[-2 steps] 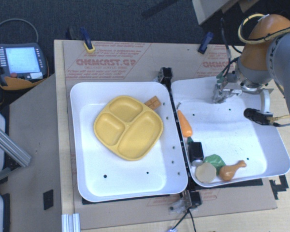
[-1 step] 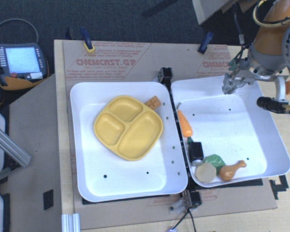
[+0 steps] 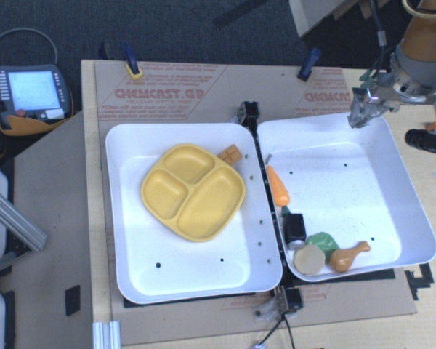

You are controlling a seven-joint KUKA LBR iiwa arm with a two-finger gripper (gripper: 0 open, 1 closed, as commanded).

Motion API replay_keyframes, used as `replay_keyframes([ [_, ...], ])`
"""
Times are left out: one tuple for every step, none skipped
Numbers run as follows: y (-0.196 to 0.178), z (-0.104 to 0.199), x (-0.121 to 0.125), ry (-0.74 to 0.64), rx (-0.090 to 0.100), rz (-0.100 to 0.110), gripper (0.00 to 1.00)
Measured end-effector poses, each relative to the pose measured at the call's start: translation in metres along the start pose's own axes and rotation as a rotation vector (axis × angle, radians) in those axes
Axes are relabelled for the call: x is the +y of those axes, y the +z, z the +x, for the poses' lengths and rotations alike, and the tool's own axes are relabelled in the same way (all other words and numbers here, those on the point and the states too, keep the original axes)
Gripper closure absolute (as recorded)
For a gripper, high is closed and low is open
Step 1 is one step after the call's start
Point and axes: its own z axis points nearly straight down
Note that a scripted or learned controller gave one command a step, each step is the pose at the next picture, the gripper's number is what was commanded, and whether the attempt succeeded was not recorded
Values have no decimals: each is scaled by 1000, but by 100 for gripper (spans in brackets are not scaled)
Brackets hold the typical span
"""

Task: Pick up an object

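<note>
Camera view: carrot point(image 3: 277, 186) looks light, stiff, slippery; grip mid-body. Gripper point(image 3: 360, 115) jaws' state I cannot tell.

The arm point(image 3: 421, 42) is seen entering at the upper right of the frame, its orange band shown above a grey wrist. The gripper point(image 3: 361, 115) is carried low at the wrist's left end, pointed downward, with nothing seen between its tips.
</note>
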Motion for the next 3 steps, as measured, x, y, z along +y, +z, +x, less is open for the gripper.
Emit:
replay_keyframes([
  [-48,-7,-2,0,0,-1,100],
  [-54,41,-23,-3,3,8,100],
  [-49,98,-43,-4,4,9,100],
])
